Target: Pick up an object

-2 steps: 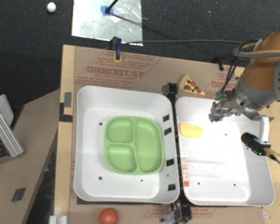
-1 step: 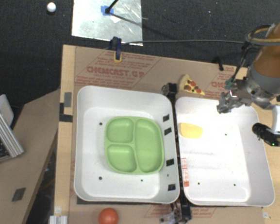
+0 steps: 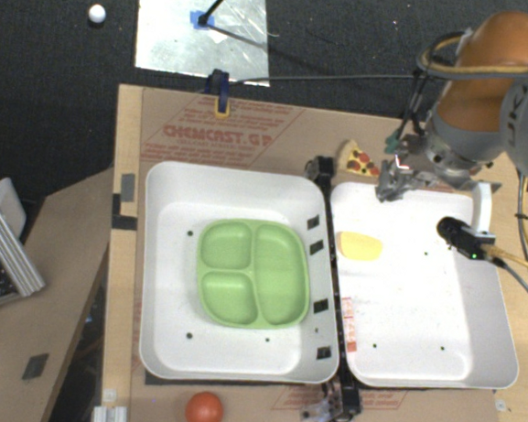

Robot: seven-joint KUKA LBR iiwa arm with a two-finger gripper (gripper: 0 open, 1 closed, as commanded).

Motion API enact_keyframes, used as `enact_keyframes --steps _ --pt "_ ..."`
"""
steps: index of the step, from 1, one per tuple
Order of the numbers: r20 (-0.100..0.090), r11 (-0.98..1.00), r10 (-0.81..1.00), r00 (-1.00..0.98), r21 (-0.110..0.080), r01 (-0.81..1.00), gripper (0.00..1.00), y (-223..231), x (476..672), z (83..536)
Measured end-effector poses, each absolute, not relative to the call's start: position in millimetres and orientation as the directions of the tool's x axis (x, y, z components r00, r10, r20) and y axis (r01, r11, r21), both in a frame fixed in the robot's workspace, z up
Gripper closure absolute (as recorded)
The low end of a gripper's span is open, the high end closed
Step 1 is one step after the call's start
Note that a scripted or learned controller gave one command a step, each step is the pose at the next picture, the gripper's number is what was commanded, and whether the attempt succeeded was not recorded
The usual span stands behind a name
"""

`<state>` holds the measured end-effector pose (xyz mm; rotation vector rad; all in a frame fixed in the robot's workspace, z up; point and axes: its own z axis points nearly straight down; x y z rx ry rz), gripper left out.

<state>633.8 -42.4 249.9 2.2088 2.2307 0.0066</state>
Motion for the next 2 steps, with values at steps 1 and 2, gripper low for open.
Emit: enact_keyframes --steps 1,2 --pt "0.001 0.009 1.000 -0.009 0.004 1.000 1.00 3.5 637.4 253.1" --pt "0.001 0.008 1.000 -0.008 0.003 1.000 1.00 47.8 646.5 249.7"
